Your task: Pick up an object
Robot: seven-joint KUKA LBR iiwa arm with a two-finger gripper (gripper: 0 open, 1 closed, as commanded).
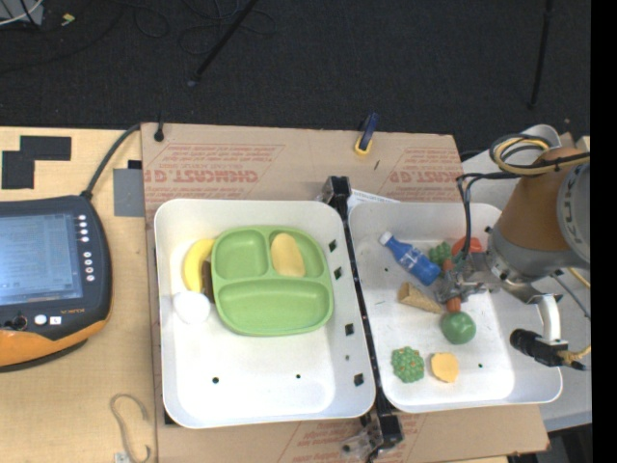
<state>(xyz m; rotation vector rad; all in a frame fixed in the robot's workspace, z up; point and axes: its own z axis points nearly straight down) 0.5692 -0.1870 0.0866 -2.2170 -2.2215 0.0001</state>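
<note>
Gripper (461,287): I see it low in the right bin (521,389), among the clutter near the bin's middle, with the arm (540,215) reaching in from the right.
Gripper state: I cannot tell how it stands; dark hardware and cables hide the tip, and I see nothing clearly caught in it.
Nearest candidates: the green ball (459,328) sits just below the gripper tip, toward the near rim; the tan wedge (420,299) lies just to its left.
Blue bottle (410,257): it lies up and to the left of the gripper, long axis slanting from upper left to lower right, white cap at the upper-left end, its lower end close to the tip.
Red and green pieces (453,251): they crowd just above the gripper, partly hidden by the cable; I cannot name them.
Further off: a bumpy green ball (408,365) and a yellow piece (444,367) lie side by side near the front rim, below and left of the tip.
Left bin (251,394): it holds a green divided plate (270,302) and a banana (196,263), well apart from the arm.
Key relation: I judge the green ball the closest clean target, just toward the camera from the tip, so a short shift that way would centre it.
Risk: the pile is tight, so I expect the tip may nudge the wedge or bottle rather than trap one thing.
</note>
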